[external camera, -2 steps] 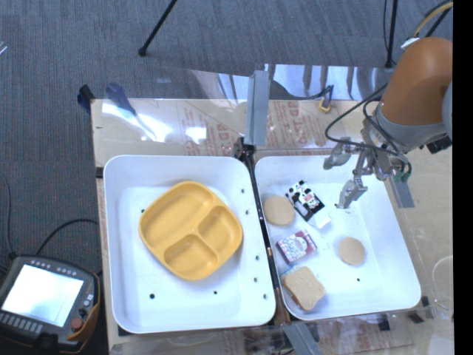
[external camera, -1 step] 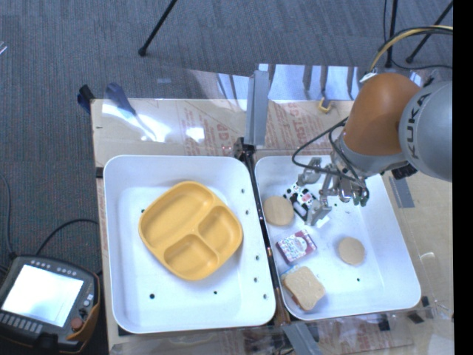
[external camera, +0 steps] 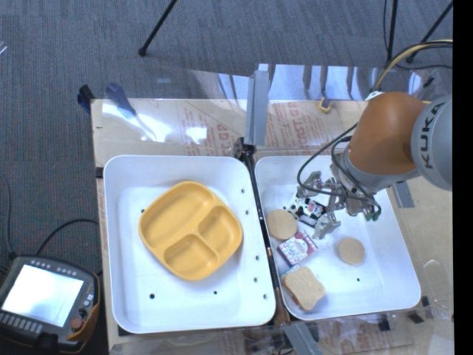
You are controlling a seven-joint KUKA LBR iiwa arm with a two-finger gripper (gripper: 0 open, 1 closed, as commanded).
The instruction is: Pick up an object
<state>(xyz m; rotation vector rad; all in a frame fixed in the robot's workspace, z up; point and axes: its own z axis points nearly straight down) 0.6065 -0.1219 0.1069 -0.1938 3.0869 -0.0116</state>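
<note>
My gripper (external camera: 319,207) hangs low over the left half of the right bin (external camera: 384,287), under the orange wrist band (external camera: 386,132). A small black-and-white patterned item (external camera: 304,209) lies right at it, partly covered by the gripper's metal parts. Whether the gripper touches the item I cannot tell. Just left of it lies a round tan biscuit (external camera: 281,224). In front of it a pink and white carton (external camera: 296,248) lies flat. A second round biscuit (external camera: 352,251) rests to the front right, and a slice of toast (external camera: 304,288) lies near the bin's front left corner.
The left bin (external camera: 126,287) holds a yellow divided plate (external camera: 191,230). A grey upright post (external camera: 256,113) stands behind the gap between the bins. Cables (external camera: 325,157) loop from the wrist over the right bin. A pendant with a screen (external camera: 46,296) sits at the far left front.
</note>
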